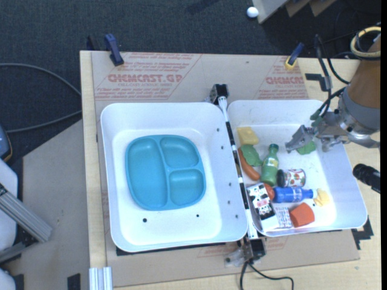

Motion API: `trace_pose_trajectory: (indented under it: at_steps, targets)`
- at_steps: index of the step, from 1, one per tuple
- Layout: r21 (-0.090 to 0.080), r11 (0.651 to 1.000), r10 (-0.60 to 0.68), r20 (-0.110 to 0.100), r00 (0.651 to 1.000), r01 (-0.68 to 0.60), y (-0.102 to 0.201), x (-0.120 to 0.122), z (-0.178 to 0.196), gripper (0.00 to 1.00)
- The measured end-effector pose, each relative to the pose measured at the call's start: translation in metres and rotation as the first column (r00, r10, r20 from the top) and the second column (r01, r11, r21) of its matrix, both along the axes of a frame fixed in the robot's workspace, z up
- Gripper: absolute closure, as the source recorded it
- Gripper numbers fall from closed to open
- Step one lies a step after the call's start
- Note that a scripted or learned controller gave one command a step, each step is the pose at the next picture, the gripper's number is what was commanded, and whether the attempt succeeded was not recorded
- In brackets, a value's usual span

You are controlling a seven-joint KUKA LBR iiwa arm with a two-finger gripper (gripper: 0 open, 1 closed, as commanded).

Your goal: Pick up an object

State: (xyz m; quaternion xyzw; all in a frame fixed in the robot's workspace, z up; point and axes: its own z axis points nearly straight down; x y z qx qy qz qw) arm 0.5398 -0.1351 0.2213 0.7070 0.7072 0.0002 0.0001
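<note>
Over the right bin (pixel 338 219), near its upper right corner, the hand (pixel 304 141) hangs at the end of the arm (pixel 361 110), which comes in from the right. A small green object (pixel 307 147) sits right at the fingertips; whether the fingers are clamped on it or merely above it cannot be told.

Lower left of the hand, the other things crowd the bin's left half: a yellow block (pixel 247 135) at the top, a green bottle (pixel 270 164) beside a green and orange vegetable-like piece (pixel 249 160), a small can (pixel 294 177), a blue bottle (pixel 293 194) lying on its side, a black-and-white patterned item (pixel 260 198), an orange-red block (pixel 302 215) and a small yellow piece (pixel 322 197).

The left bin (pixel 115 180) holds a blue divided plate (pixel 165 171) with three compartments. Both bins rest on the bench (pixel 181 77).
</note>
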Motion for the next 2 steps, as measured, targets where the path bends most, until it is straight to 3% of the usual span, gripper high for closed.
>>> trace_pose_trajectory:
  at_steps: [1,2]
  targets:
    - [0.001,1.000,0.000,-0.002,1.000,0.000,0.028,-0.010,-0.085,0.00]
    - [0.000,1.000,-0.001,0.001,1.000,0.001,0.035,-0.024,-0.123,0.00]
